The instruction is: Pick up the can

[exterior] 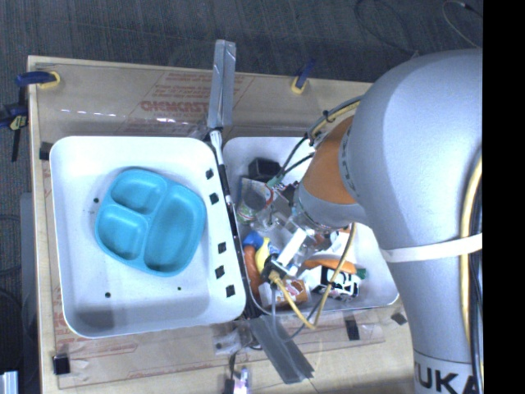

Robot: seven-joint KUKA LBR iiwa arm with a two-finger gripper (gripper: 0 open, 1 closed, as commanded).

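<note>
The grey arm with the orange band (328, 171) reaches in from the right and hangs low over the right-hand shallow white bin (246, 150), covering most of it. Its gripper (287, 257) sits down among the clutter near the bin's front, and whether the fingers are wide or narrow cannot be told, since the wrist and loose cables hide them.

The can cannot be picked out with certainty; a crumpled silvery object (256, 194) lies near the divider in the back half of the right bin, just beside the wrist, and may be it. In front of it a blue, yellow and orange cluster of small items (256, 253) crowds the divider wall, and a black-and-white patterned item (344, 286) lies by the front right rim. Bare floor in this bin shows mostly at the back left corner.

The left-hand shallow white bin (74, 294) holds a blue plastic tray with three compartments (152, 220), lying flat toward the middle, with wide white margins at every wall.

The wooden counter (107, 80) frames both bins.
</note>
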